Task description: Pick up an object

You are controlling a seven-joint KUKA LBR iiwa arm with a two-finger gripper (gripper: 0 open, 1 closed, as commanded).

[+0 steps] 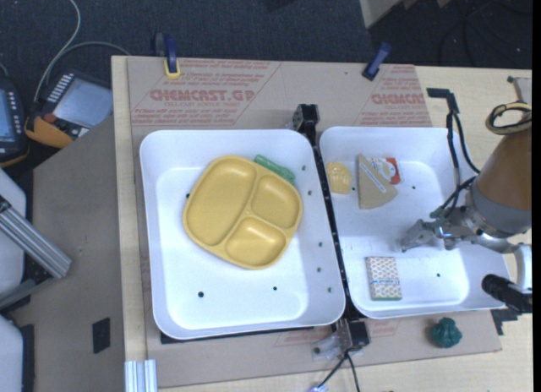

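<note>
Three small things lie in the right bin (pixel 448 293) — a patterned card (pixel 384 278), a tan wedge (pixel 373 189) and a pale yellow lump (pixel 340 177). We see the gripper (pixel 423 236) low over bare bin floor, between card and wedge, touching neither; its jaws look spread with nothing between them. We judge this the approach step — next it must centre over one piece and close

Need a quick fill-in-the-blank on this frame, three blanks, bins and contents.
1. The yellow divided plate lies in the ____ bin.
2. The plate has ____ compartments.
3. The small patterned packet lies in the right bin, ____ the camera than the wedge-shaped item.
4. The green object sits on the bench, ____ both bins.

Missing words: left; three; nearer; outside
</note>
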